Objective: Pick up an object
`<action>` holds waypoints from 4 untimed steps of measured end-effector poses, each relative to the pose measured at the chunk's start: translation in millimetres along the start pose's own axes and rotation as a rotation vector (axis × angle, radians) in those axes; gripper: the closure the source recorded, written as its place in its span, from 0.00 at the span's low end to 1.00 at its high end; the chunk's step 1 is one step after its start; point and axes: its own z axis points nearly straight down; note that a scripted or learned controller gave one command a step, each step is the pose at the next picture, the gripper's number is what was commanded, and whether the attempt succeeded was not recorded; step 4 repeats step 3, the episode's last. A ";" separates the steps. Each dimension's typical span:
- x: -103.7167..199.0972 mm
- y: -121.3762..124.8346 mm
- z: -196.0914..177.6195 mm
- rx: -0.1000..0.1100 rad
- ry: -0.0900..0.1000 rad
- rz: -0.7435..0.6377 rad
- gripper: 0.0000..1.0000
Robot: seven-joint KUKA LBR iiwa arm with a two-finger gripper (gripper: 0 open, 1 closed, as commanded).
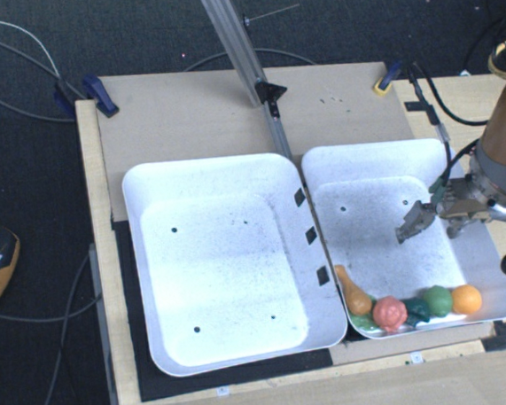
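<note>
While toys [414, 306] line the right bin's [365, 164] near edge, the hand [425, 218] hovers above.

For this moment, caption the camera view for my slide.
Gripper over right bin; toys line its near edge.

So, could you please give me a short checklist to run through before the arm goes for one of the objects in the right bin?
1. Objects within the right bin: ok, all along its near edge.
2. Gripper over that bin: ok, above bare floor, apart from the objects.
3. Gripper carrying nothing: ok.
4. Targets separated: not ok; the pink ball, green ball and orange ball crowd together beside the carrot-shaped piece.
5. Room against the wall: cannot tell.
</note>
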 end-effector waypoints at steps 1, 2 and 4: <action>-89.4 7.8 -27.3 -0.002 -0.003 0.006 0.00; -93.5 66.2 -49.1 -0.002 -0.001 -0.001 0.00; -93.2 124.4 -66.4 -0.002 -0.001 -0.002 0.00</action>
